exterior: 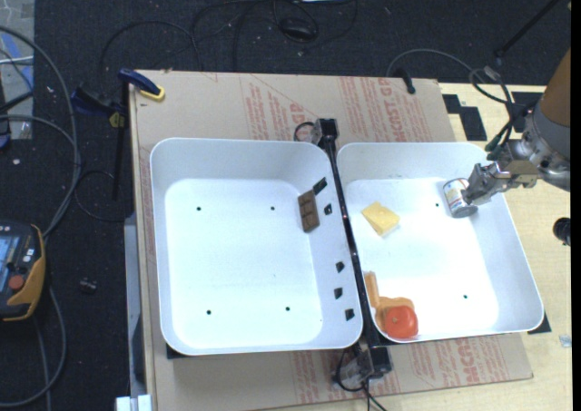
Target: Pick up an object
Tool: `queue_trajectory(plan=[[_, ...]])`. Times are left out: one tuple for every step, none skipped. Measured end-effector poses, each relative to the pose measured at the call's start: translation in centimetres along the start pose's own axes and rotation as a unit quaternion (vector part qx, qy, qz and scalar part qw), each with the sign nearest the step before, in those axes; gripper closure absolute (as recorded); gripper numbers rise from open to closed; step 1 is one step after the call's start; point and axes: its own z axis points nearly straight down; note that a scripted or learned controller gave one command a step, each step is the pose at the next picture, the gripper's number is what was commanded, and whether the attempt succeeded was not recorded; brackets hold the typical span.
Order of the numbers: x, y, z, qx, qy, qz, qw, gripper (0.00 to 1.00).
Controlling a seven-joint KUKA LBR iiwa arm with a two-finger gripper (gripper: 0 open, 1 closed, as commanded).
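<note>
My gripper (pixel 472 190) reaches in from the right over the far right part of the right bin (pixel 508 259). A small silver can (pixel 457 198) sits tilted between its fingers, close to the bin's right wall. A yellow block (pixel 381 218) lies in the same bin, to the left of the can. At the bin's near left corner rests a red tomato-like ball (pixel 398 320), with an orange stick (pixel 372 289) beside it. In the left bin (pixel 182 164), a brown bar (pixel 310 211) lies against the right wall.
The two bins stand side by side on a cardboard sheet (pixel 272 96), joined by a black divider with clips (pixel 338 219). Cables and a blue-yellow clamp (pixel 141 84) lie beyond the bench's far left corner.
</note>
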Motion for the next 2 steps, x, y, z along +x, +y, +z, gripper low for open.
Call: queue_trajectory(plan=[[5.1, 0.8, -0.1, 0.000, 0.000, 0.000, 1.0000, 1.00], [9.6, 1.7, 0.6, 0.000, 0.000, 0.000, 1.0000, 1.00]])
